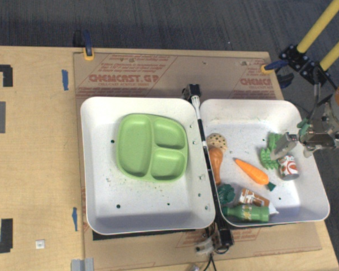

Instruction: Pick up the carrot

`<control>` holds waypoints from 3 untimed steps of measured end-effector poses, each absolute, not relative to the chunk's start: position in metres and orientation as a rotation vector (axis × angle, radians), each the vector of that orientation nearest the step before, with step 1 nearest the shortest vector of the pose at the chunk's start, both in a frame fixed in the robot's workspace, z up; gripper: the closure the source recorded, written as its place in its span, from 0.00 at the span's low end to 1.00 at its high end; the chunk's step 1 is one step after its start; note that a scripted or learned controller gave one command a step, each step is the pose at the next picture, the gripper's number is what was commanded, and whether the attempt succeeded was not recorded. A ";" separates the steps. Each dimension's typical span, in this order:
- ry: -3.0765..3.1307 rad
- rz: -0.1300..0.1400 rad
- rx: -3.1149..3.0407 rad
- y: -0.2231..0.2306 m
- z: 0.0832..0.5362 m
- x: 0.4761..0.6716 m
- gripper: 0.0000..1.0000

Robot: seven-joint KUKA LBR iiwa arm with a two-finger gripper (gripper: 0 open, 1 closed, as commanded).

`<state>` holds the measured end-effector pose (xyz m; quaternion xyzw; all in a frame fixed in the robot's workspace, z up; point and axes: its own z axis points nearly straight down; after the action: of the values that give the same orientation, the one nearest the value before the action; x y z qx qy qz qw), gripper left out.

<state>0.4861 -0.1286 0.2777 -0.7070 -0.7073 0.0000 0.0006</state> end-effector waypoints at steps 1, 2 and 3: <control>-2.202 0.001 -2.238 -0.092 0.141 0.479 0.00; -1.822 -0.001 -2.554 -0.093 0.092 0.493 0.00; -1.824 -0.014 -2.557 -0.091 0.103 0.496 1.00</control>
<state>0.4961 -0.0906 0.1027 -0.8142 -0.5806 -0.0043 0.0004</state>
